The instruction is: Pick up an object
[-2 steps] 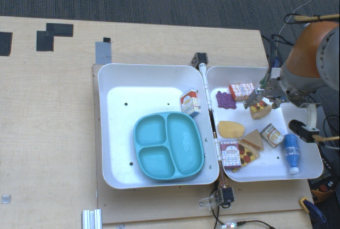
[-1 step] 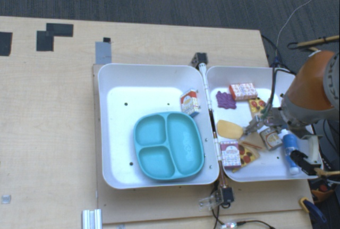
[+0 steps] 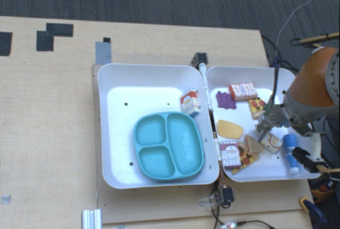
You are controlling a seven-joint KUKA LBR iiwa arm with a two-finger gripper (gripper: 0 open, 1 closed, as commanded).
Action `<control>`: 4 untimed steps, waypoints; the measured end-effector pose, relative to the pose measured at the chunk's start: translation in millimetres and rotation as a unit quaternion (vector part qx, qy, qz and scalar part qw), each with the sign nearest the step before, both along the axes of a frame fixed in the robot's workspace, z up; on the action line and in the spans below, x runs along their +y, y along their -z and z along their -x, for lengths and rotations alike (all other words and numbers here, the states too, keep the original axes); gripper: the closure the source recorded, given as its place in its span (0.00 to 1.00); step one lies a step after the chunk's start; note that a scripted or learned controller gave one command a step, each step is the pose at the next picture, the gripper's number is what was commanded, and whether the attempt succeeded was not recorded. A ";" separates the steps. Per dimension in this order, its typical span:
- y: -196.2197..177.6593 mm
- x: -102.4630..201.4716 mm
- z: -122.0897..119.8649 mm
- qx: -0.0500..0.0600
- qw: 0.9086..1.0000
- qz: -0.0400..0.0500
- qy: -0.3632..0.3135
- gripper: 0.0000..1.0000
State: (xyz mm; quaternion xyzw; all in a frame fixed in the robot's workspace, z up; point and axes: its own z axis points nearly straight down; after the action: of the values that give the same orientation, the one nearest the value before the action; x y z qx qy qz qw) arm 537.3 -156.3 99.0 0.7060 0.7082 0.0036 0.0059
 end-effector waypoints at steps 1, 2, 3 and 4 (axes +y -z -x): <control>0.1 0.0 0.1 0.000 1.000 0.000 0.000 0.00; 8.1 45.6 43.8 -0.009 1.000 0.008 0.005 0.00; -0.9 50.5 43.6 -0.005 1.000 0.003 0.002 1.00; -1.2 48.5 43.8 -0.006 1.000 0.005 0.003 0.00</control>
State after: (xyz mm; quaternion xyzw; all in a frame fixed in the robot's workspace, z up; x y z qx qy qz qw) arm 493.5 -107.9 100.2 0.7080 0.7061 0.0045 0.0132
